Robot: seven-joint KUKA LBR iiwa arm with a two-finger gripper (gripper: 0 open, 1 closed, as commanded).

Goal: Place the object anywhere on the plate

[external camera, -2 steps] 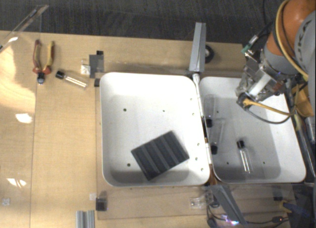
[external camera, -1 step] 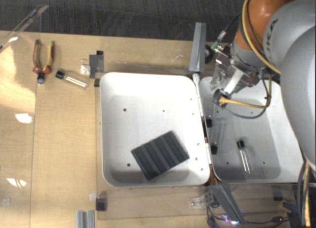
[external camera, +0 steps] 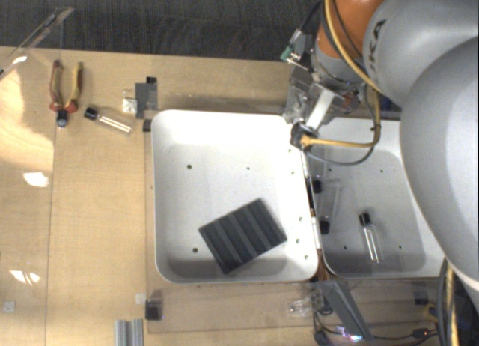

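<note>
We've got the gripper up in the upper middle of the frame, over the seam between the left bin and right bin. Can't tell if it's open or clamped (the wrist blocks it). The tube, clear with a black cap, lies in the right bin, well below and right of the gripper. The ribbed dark plate sits low in the left bin. Dark lettering on the arm is unreadable.

A pale wooden bench meets dark carpet along its far edge. Bright glare washes its left end.
</note>
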